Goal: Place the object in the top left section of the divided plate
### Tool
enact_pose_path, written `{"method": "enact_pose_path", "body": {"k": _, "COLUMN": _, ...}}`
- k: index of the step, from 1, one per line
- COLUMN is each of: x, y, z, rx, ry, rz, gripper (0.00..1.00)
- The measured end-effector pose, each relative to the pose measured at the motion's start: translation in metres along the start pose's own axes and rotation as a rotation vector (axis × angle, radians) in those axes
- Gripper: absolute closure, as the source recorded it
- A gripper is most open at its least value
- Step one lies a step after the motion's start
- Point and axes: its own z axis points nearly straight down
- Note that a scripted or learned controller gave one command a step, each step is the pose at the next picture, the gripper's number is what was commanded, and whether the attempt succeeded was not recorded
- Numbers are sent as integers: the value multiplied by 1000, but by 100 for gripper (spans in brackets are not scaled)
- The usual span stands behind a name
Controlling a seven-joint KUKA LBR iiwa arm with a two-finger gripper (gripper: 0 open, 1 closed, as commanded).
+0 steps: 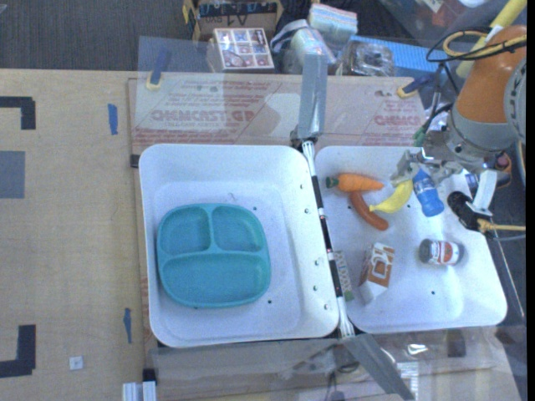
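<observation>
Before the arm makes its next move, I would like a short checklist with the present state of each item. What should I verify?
1. Divided plate lies flat in the left bin: ok.
2. Top left section of the plate is free to receive an object: ok.
3. Objects wait in the right bin: carrot, banana, blue bottle, small box, can: ok.
4. Hand is above the right bin, near the blue bottle: ok.
5. Hand holds an object: cannot tell.
6. Which object is the target: cannot tell.
</observation>
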Motion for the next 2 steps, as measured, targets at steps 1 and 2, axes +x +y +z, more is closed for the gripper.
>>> {"method": "enact_pose_path", "body": {"k": 1, "x": 32, "y": -96, "z": 58, "rx": -5, "ry": 2, "rz": -131, "gripper": 100}}
{"method": "enact_pose_path", "body": {"k": 2, "x": 55, "y": -152, "z": 57, "rx": -12, "ry": -3, "rz": -322, "gripper": 100}}
